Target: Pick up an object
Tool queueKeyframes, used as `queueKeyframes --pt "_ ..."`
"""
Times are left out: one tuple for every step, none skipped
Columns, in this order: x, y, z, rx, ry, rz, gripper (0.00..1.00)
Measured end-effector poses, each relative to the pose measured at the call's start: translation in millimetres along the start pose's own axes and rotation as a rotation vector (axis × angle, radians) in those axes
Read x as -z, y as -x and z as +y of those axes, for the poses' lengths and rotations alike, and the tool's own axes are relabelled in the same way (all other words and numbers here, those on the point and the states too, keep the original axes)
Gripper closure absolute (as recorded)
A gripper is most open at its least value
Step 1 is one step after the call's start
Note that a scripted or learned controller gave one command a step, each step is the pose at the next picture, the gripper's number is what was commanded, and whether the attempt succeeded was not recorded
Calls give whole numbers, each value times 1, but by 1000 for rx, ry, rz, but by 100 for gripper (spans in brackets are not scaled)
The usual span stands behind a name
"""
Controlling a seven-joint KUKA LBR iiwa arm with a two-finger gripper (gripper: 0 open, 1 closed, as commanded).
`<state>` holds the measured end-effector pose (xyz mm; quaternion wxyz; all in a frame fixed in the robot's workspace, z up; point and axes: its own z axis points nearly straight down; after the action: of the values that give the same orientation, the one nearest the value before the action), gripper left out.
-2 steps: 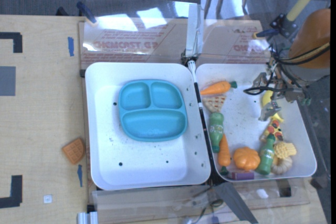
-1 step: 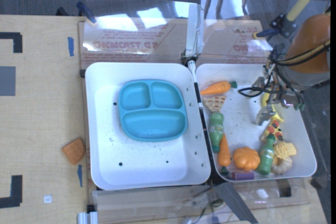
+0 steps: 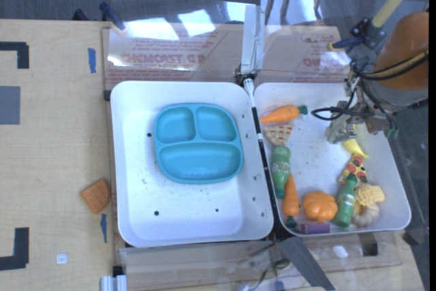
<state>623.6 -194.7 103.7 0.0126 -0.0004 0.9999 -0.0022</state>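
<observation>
Objects for picking: a heap of toy foods in the right bin point(image 3: 395, 167). Counted: two carrots, one point(image 3: 283, 114) near the bin's far-left corner lying crosswise with its green top toward the right, one point(image 3: 291, 195) by the left wall, long axis running near to far; one green bottle point(image 3: 280, 167) just beyond it, upright along the same wall; one waffle wedge point(image 3: 278, 135); one orange pumpkin point(image 3: 319, 206); one corn piece point(image 3: 370, 195); one yellow piece point(image 3: 353, 146) directly under the gripper point(image 3: 349, 131). Gripper state: cannot tell. Left bin point(image 3: 129, 167): one blue divided plate point(image 3: 198, 143). Bench point(image 3: 48, 146): one orange waffle point(image 3: 96, 195), outside the bins.
</observation>
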Motion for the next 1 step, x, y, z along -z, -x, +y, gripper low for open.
queueKeyframes --pt "-1 0 0 0 1 2 0"
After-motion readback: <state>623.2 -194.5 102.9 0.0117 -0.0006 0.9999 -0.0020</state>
